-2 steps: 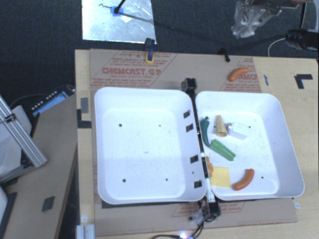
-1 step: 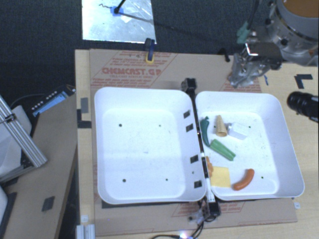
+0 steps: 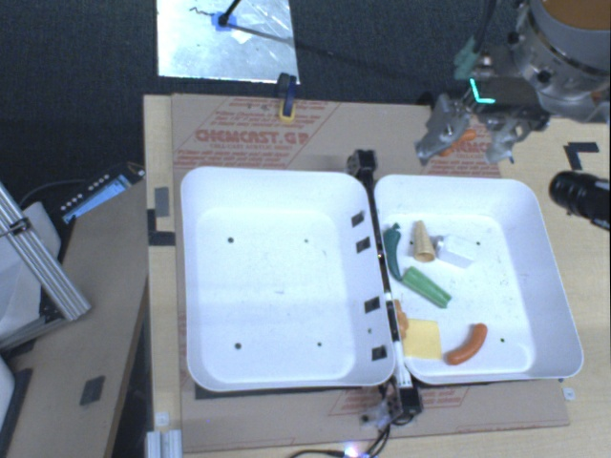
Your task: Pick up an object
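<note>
One arm raised; gripper (image 3: 468, 139) beyond right bin (image 3: 535, 208); holding nothing

Grey arm (image 3: 563, 36), orange band, perhaps metallic tool (image 3: 468, 132)

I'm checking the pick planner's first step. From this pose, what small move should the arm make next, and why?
Probably bring the gripper forward and down over the right bin, toward the green cylinder. The gripper sits beyond the bin's far rim with nothing between its fingers, and all the objects lie in the bin's left part.
</note>
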Controlling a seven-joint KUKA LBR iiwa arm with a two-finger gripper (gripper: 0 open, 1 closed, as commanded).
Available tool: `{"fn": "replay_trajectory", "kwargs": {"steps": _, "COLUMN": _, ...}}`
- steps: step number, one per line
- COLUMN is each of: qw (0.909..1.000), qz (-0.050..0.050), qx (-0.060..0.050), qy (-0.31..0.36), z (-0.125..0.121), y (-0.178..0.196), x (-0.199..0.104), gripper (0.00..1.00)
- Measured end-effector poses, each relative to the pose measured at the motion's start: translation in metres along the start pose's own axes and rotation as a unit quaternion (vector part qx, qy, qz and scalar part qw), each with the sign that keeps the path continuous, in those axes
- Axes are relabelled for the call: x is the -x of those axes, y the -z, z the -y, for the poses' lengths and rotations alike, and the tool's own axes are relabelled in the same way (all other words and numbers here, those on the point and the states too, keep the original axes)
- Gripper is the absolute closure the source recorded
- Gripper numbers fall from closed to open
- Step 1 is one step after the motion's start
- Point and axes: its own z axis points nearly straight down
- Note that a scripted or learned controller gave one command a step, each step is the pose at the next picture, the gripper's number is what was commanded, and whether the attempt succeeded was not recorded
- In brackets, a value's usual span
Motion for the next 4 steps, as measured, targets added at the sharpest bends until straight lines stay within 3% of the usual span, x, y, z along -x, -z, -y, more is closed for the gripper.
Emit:
{"fn": "replay_trajectory", "kwargs": {"steps": 1, "qw": 1.0, "qz": 0.0, "qx": 0.002, "qy": 0.002, "z": 0.0, "y": 0.012, "x": 0.0, "gripper": 1.0}}
{"fn": "replay_trajectory", "kwargs": {"steps": 2, "qw": 1.0, "qz": 0.001, "qx": -0.009, "qy": 0.004, "z": 0.012, "y": -0.152, "x": -0.105, "gripper": 1.0}}
{"fn": "replay_trajectory", "kwargs": {"steps": 3, "qw": 1.0, "qz": -0.003, "qx": 0.006, "qy": 0.001, "z": 0.001, "y": -0.017, "x": -0.121, "gripper": 1.0}}
{"fn": "replay_trajectory", "kwargs": {"steps": 4, "qw": 1.0, "qz": 0.0, "qx": -0.001, "qy": 0.001, "z": 0.002, "y": -0.024, "x": -0.12, "gripper": 0.0}}
